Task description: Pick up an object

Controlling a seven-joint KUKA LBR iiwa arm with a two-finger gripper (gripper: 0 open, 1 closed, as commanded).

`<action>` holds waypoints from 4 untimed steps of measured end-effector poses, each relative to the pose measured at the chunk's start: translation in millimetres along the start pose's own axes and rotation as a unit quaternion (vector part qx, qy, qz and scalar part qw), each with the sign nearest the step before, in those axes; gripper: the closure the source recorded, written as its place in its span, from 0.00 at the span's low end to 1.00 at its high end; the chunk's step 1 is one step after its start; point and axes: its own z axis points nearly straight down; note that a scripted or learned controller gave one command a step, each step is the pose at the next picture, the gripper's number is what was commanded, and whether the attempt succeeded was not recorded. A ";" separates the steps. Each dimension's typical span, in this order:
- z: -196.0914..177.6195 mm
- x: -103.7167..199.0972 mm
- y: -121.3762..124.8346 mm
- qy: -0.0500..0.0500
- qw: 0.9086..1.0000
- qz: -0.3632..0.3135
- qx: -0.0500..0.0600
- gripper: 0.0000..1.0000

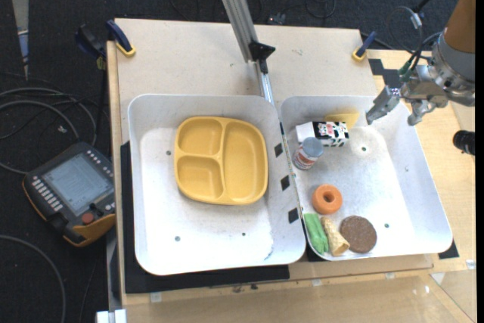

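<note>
The grey arm's two-finger gripper hangs over the upper right corner of the right shallow white bin, its two fingers spread wide with nothing between them. Just to the left of the gripper, a pale yellow wedge-shaped block lies against the bin's far wall, and touching it on its lower left is a small white carton with black cow spots, its long axis running roughly left to right, tilted slightly. Further left and below sits a small silver-topped can with a red label, upright. Well below the gripper lies an orange ring-shaped doughnut toy, and lower still, along the bin's near edge, a green pod-shaped toy, a tan bread-like piece and a round brown cookie-like disc sit side by side. Far to the left, the other white bin holds a yellow three-compartment plastic plate. Both bins rest on the pale wooden surface.
</note>
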 end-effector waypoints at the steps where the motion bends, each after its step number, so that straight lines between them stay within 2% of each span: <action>1: 0.0 0.0 0.0 0.000 1.000 0.000 0.000 0.00; 2: 63.5 4.3 -2.9 0.000 1.000 0.001 0.003 0.00; 3: 111.4 10.9 2.1 0.000 1.000 0.000 0.003 0.00; 4: 156.5 10.9 -4.5 0.000 1.000 0.002 0.003 0.00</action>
